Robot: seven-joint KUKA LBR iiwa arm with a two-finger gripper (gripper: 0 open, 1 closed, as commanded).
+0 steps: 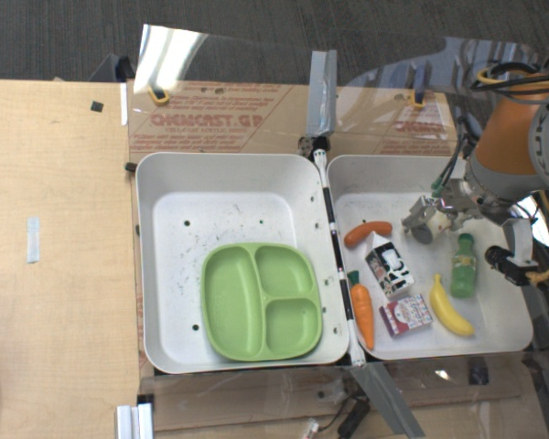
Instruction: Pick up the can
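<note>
One tool [423,222] over right bin [512,337], opening unclear, nothing visibly held

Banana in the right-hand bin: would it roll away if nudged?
Probably not: the banana lies flat on its curve, so it would likely slide or spin. Its skin looks smooth, so it may be slippery on the white bin floor.
</note>
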